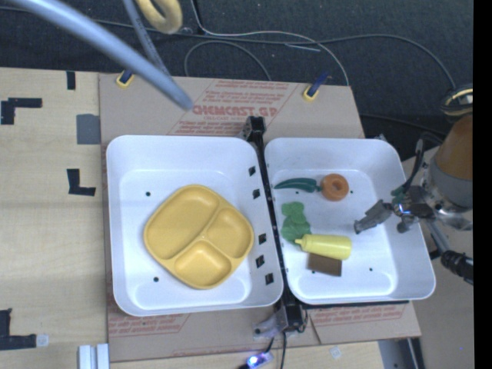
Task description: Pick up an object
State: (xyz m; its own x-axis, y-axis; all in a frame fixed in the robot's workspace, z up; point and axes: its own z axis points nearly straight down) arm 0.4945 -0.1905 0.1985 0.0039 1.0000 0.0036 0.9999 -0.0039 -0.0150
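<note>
My worktop (46, 229) is pale wood with black tape marks (74, 181) on it. A printed cardboard sheet (231, 106) lies on top. Behind it, dark carpet (330, 14) carries thin black cables (231, 41).

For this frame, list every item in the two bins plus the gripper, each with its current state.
yellow divided plate: flat in the left bin, nothing on it.
green pepper: lying in the right bin, untouched.
orange round piece: beside the pepper, free.
green leafy piece: lying by the divider.
yellow bottle: on its side.
brown block: flat, touching the bottle.
gripper: over the right bin, holding nothing.
</note>
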